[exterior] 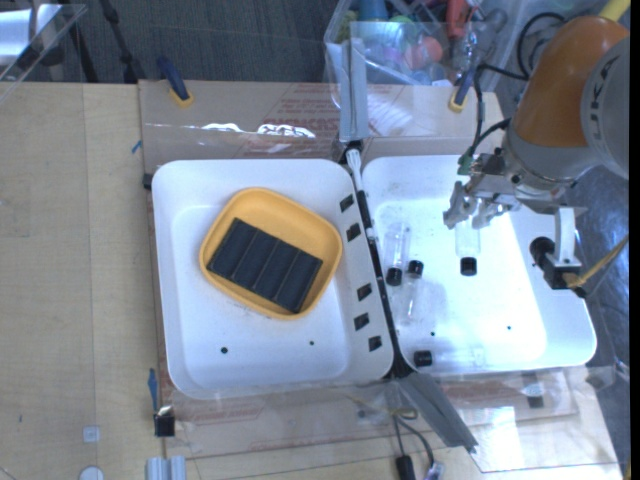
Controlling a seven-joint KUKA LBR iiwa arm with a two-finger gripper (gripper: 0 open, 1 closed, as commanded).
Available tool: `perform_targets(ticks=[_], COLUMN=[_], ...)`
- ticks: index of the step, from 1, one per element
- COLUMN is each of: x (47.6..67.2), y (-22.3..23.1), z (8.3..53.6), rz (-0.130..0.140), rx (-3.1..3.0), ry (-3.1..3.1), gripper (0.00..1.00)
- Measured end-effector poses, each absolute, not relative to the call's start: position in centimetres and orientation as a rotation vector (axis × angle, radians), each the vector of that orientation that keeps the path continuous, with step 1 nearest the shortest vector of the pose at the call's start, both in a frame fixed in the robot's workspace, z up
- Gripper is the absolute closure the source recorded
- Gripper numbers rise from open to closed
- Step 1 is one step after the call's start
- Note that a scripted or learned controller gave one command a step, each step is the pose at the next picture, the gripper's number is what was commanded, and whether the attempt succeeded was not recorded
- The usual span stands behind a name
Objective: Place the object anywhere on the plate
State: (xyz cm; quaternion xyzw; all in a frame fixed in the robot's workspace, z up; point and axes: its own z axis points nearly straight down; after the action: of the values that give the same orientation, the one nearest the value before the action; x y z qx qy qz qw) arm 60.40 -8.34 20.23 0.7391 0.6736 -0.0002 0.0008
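A yellow plate [272, 201] lies in the left bin [200, 358], and a black ridged slab [265, 261] rests on it. Several clear vials with black caps lie in the right bin [540, 338]. One vial [466, 253] is directly below my gripper [472, 214], with its black cap pointing toward the front; I cannot tell whether it is held or lying on the bin floor. Two more vials [400, 248] lie side by side near the divider, well left of the gripper.
A raised divider [365, 268] with black clips separates the two bins. Another vial [411, 303] and a loose black cap [422, 358] sit lower in the right bin. A clear box of colourful items [420, 18] stands behind the bins.
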Motion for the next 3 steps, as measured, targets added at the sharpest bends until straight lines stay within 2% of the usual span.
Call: perform_targets(ticks=[1,2,3], x=[64.0,66.7,63.1], y=[-3.2,1.0,3.8], z=[20.1,18.5,18.5], rz=[0.002,0.002,-0.001], rx=[2.072,1.858,1.626], ry=[2.359,2.53,2.691], gripper=[1.0,1.0,1.0])
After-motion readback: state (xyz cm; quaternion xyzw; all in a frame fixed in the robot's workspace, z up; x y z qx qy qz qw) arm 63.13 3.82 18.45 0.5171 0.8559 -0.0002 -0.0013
